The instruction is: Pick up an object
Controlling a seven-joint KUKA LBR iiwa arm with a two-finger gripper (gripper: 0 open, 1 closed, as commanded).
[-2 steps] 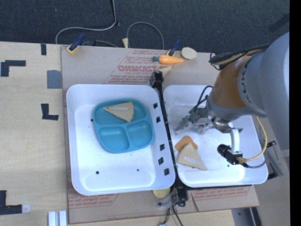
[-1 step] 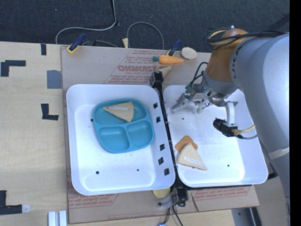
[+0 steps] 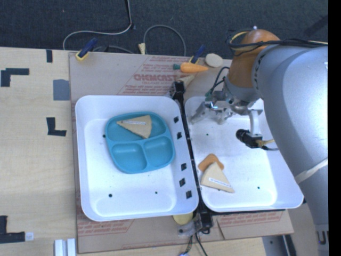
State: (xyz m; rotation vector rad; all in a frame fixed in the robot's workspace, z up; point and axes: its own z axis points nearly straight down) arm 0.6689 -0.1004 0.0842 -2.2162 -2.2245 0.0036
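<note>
We log one arm (image 3: 287, 89) reaching in over the right bin (image 3: 266, 196), with its gripper (image 3: 216, 110) low over that bin's far left corner, close to the divider between the bins. We cannot tell the state of the fingers; the wrist hardware and cables hide them, and we see nothing held between them.

Candidate objects: a pale wedge (image 3: 216, 178) lying in the right bin near its left wall, with a small orange piece (image 3: 209, 161) touching its upper edge. A second wedge (image 3: 137, 126) sits in the upper compartment of the blue tray (image 3: 139, 152) in the left bin (image 3: 90, 164).

Risks as we judge them:
- The gripper sits well apart from the nearest wedge, toward the far end of the bin. A descent from here would likely close on bare bin floor.
- The pale wedge and orange piece touch. A pinch on one could nudge the other or catch both unevenly, so that the load slips.
- Both lie near the bin's left wall, where a finger may strike the wall or divider clips.
- The wedge looks flat and low, so the fingers may skate over it.
</note>
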